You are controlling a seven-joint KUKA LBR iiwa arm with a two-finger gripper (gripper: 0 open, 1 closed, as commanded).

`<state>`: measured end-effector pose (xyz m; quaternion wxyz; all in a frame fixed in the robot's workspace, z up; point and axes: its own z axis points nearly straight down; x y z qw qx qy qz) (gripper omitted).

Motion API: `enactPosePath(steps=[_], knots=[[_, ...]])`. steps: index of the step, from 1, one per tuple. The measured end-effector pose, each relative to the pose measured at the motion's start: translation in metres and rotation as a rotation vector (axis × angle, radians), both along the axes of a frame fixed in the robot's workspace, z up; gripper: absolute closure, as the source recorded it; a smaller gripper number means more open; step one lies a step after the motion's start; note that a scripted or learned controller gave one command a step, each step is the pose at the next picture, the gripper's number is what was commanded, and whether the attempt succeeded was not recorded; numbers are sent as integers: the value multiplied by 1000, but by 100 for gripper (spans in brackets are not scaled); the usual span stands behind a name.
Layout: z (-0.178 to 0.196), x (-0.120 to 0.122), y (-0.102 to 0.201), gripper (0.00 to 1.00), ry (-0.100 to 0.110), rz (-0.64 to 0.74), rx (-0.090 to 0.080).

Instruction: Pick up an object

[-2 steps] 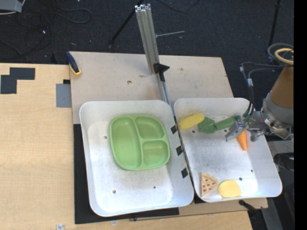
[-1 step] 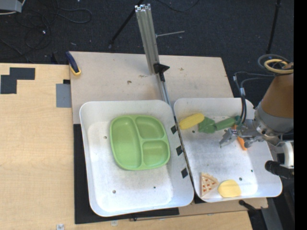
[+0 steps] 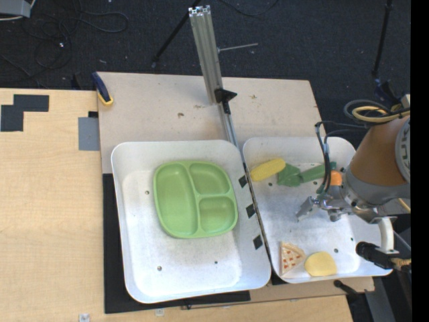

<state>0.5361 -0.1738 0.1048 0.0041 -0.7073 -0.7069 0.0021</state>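
Camera view: bench [image 3: 268,102] bears two white bins [image 3: 134,180].

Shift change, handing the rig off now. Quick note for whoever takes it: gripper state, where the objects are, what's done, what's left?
Gripper: low over the middle of the right bin, nothing seen between its fingers; open or shut can't be read at this angle.
Right bin objects: yellow corn-like piece at the far left, green piece right beside it, pizza slice and yellow round piece near the front edge.
Left bin: green divided plate.
Done: no pick visible yet.
Left: grasp one object and lift it. The green piece looks nearest the gripper.
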Motion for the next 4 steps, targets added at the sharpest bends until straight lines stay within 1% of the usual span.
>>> enactPosePath(steps=[1,2,3,4], knots=[[-13,1,0,0,-7,1,-1],[-1,4,0,100,-14,-1,0],[59,12,-2,100,-12,2,-4],[120,11,-9,100,-13,2,-4]])
